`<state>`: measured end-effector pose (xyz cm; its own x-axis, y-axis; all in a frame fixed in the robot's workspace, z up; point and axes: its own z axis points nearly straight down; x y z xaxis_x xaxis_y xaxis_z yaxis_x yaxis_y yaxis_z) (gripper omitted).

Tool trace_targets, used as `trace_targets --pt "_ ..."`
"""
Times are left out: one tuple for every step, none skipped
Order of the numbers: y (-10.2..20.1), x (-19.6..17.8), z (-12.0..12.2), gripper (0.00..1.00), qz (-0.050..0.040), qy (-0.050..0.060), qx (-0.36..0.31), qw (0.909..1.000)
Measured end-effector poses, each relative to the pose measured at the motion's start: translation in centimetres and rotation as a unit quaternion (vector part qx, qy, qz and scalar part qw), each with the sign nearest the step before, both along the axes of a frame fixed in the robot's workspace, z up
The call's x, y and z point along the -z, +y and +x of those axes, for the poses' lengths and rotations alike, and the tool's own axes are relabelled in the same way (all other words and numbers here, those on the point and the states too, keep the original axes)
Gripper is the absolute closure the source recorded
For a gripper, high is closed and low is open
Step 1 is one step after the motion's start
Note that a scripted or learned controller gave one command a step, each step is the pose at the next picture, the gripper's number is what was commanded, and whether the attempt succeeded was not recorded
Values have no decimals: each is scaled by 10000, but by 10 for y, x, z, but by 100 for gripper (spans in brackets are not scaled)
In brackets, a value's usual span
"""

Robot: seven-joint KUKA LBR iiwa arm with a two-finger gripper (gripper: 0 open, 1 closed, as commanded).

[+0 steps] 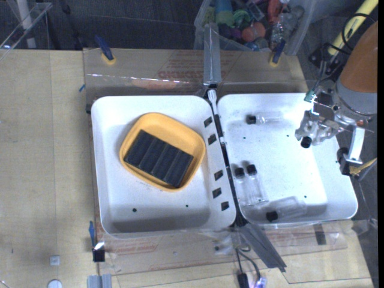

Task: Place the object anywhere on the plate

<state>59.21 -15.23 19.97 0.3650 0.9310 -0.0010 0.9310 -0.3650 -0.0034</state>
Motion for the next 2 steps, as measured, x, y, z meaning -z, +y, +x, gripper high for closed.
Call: trace_targets --pt "72 16 -75 100 12 7 -750 9972" --pt "143 16 -31 100 1 -14 -1341 9910"
